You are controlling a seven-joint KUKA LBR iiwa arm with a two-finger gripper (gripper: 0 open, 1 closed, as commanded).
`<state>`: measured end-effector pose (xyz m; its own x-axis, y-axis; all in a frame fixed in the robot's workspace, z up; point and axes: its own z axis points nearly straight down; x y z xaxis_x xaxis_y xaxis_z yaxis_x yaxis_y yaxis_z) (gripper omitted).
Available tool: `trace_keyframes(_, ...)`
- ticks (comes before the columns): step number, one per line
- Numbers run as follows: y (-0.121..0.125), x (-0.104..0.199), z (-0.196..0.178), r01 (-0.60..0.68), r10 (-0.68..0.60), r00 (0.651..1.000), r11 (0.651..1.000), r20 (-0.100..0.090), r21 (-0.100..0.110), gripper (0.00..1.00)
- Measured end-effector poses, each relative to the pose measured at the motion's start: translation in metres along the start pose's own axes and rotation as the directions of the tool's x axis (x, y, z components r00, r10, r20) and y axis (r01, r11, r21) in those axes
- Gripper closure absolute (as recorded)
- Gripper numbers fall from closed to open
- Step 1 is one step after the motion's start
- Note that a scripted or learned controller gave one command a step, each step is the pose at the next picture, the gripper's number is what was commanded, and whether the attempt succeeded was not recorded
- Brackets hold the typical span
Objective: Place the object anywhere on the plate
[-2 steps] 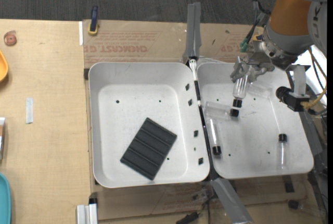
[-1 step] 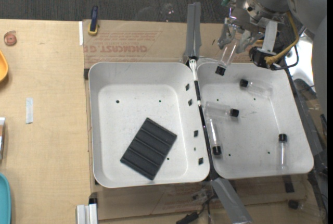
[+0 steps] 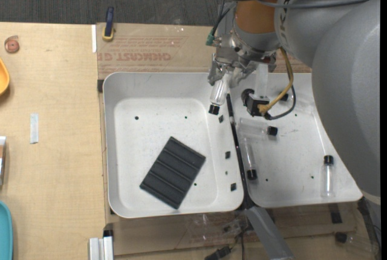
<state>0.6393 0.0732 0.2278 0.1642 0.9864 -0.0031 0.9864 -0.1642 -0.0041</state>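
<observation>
Up and to the right of the ribbed plate [image 3: 173, 172], over the shared wall of the two bins: gripper [image 3: 221, 78], closed on the upper end of a clear vial [image 3: 216, 95], which hangs tilted, black cap lowermost and pointing down towards the plate's side. Item, plate: dark, rectangular, grooved lengthwise, lying flat and askew on the floor of the left bin [image 3: 107, 132], well apart from the vial. Item, right bin [image 3: 296, 153], on the far side of the plate from the bench edge: two further vials, one [image 3: 249, 159] just beside the shared wall, the other [image 3: 327, 175] farthest from the plate; neither is in hand. Step in hand, as judged: carrying the vial across to the plate, with the release not yet made. Handling notes: bring the vial over the plate's middle rather than its near corner, since the plate sits diagonally and its corners leave little margin; lower until the cap is close above the grooves before letting go, as a round vial dropped from height is likely to bounce or roll off; laying it along the grooves should help it settle. The grip is near one end only, so a slow traverse should limit swinging.
</observation>
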Motion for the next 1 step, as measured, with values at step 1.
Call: trace_keyframes(1,0.0015,0.0476,-0.0606,0.347,-0.347,0.938,0.938,0.001,-0.004,1.00)
